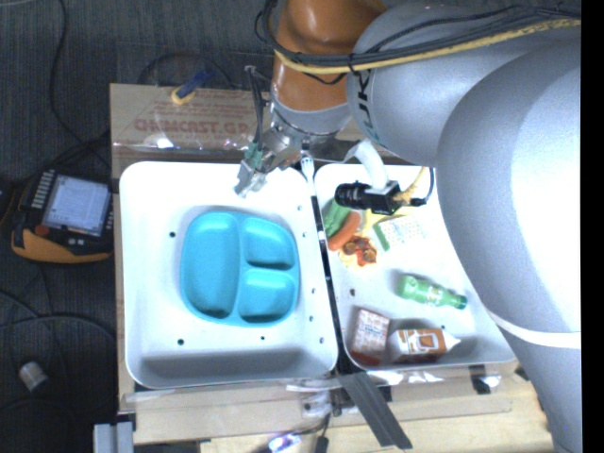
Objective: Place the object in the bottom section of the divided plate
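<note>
Gripper [250,179] hovers above the blue divided plate [241,267], grip state unclear, so it's the carry-and-drop stage, next lowering over the bottom section

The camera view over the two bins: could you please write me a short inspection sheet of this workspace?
Surface: two white bins, left bin and right bin, side by side.
Job's things: blue divided plate in left bin, sections bare.
Clutter: green bottle, brown packet and vegetable toys in right bin.
Grippers: gripper above left bin's far edge.
Cables: yellow-black cable along the arm.
Surroundings: handheld screen device on the floor at left.
</note>
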{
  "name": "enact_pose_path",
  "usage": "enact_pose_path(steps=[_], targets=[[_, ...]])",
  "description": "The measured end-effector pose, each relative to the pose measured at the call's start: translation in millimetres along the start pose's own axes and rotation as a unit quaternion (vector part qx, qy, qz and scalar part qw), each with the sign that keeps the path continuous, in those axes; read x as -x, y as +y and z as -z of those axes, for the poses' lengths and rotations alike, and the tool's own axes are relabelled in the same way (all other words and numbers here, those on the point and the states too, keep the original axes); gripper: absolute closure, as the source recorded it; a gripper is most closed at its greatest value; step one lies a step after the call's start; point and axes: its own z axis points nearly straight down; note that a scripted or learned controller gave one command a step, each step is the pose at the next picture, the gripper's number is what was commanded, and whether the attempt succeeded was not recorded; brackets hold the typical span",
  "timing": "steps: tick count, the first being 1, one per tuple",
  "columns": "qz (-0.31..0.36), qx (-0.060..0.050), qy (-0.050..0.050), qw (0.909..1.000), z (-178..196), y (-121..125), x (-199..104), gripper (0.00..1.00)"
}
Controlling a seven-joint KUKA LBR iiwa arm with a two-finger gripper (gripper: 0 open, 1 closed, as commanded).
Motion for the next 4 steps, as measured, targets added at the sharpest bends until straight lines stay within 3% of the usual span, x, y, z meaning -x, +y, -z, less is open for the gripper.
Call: enact_pose_path(steps=[1, 2, 3, 4], targets=[[-0.143, -0.001, 0.001, 0.9897, 14.3, -48.7, -128.4, 1.0], [-0.143, -0.001, 0.001, 0.9897, 14.3, -48.8, -128.2, 0.0], [-0.142, -0.003, 0.002, 0.9898, 21.8, -48.7, -129.5, 1.0], [-0.142, -0.003, 0.002, 0.9898, 21.8, -48.8, -129.3, 0.0]])
